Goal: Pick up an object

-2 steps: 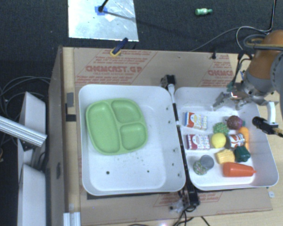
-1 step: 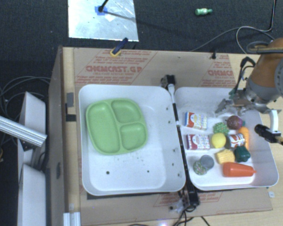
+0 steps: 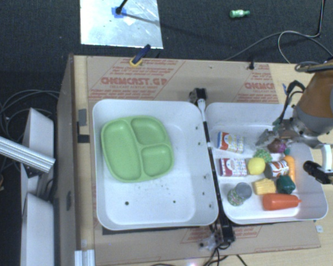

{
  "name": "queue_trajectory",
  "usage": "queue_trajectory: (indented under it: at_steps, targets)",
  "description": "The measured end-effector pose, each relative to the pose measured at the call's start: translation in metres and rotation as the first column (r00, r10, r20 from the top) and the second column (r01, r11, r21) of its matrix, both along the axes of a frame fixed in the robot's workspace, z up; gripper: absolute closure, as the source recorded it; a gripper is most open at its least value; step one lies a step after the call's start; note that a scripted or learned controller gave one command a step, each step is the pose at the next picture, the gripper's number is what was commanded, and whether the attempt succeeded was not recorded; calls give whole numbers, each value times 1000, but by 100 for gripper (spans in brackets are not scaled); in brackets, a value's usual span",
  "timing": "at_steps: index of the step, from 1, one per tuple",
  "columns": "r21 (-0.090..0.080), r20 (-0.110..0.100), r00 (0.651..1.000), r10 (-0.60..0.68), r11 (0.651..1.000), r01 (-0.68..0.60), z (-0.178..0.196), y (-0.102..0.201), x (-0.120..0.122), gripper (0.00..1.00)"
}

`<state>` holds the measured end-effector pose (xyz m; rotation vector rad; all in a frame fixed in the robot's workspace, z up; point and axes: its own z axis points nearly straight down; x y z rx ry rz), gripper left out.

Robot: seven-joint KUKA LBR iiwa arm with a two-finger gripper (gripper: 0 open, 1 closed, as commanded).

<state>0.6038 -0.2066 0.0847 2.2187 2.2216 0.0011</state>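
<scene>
My gripper hangs low over the back right part of the right bin, reaching in from the right under the grey and orange arm. Directly beneath it lie a brownish-purple item and a green leafy piece. Close by are a yellow lemon, a small can and an orange carrot. Two small cartons lie to the left. Nothing visibly sits in the gripper.
Toward the bin's front are a corn piece, a dark green item, a large orange-red vegetable and a grey round can. The left bin holds a green divided plate.
</scene>
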Motion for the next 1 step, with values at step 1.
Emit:
queue_trajectory:
  at_steps: [1]
  targets:
    - [0, 2, 1000, 3, 1000, -3, 1, 1, 54, 0]
